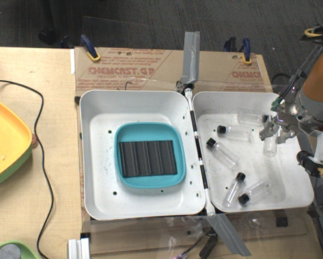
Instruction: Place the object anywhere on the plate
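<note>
From the camera view, I'm watching the gripper [273, 129] hovering over the right bin [291, 198], where the vials [224, 154] are lying scattered; I cannot tell its grip. The teal plate [149, 185] is waiting in the left bin [96, 144].

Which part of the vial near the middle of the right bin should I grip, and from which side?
Grip the vial at mid-body, coming straight down from above. It lies flat and slanted, black cap toward the upper left, so the fingers would best close across its narrow clear barrel. The bare floor of the right bin on both flanks seems to leave them room. The gripper hangs to its right.
</note>
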Robot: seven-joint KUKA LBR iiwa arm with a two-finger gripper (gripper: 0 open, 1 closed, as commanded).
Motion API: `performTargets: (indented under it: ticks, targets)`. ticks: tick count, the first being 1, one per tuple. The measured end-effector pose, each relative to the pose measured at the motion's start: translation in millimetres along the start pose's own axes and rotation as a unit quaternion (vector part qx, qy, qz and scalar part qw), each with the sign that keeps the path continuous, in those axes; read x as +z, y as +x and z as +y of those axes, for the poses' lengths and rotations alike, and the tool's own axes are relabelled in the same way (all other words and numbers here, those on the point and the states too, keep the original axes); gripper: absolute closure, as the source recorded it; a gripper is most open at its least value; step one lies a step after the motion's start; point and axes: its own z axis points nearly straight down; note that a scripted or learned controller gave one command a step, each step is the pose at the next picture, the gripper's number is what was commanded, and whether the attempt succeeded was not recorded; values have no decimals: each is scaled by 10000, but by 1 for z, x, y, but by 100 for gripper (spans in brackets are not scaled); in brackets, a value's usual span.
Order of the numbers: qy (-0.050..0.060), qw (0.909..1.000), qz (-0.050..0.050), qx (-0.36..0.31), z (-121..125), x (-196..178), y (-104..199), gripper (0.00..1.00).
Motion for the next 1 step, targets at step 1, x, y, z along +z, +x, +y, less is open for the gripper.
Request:
performTargets:
  ticks: [1]
  targets:
    - [0, 10000, 0, 0, 0, 0, 0, 0]
